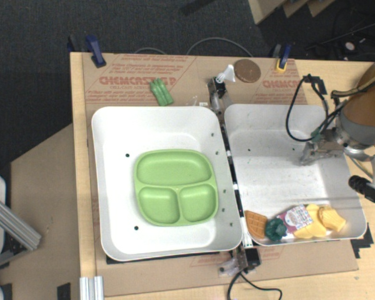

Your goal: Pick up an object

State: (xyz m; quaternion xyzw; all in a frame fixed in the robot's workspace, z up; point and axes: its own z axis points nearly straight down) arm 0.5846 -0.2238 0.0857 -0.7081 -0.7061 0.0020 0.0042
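Against the right bin's (pixel 281 167) far-right wall, the end effector (pixel 325 147) sits low over the white floor, with the grey arm (pixel 362 114) and its orange band rising behind it toward the frame's right edge. Whether it is open or closed cannot be told from this angle (the metal parts near the bin floor blur together), and nothing can be seen held in it. A black cable (pixel 297 108) loops from the arm over the right bin's far wall.

Along the right bin's near edge lies a small cluster of objects, well apart from the end effector: a waffle-patterned orange piece (pixel 255 223) at the corner nearest the left bin, a dark green lump (pixel 275 230) just beside it, a pink-and-white packet (pixel 298 217) next along, and yellow pieces (pixel 322 224) at the end farthest from the left bin. They appear to touch one another.

Beside the right bin, sharing a middle divider, stands the left bin (pixel 112 167), which holds a green three-compartment tray (pixel 175 186) lying flat near its middle.

Beyond both bins, on the cardboard-covered surface (pixel 131 80), a green ridged object (pixel 162 92) lies just past the left bin's far wall, and a round brown disc (pixel 247 71) sits past the right bin's far-left corner. Blue clamps (pixel 95 50) grip the surface's far edge.
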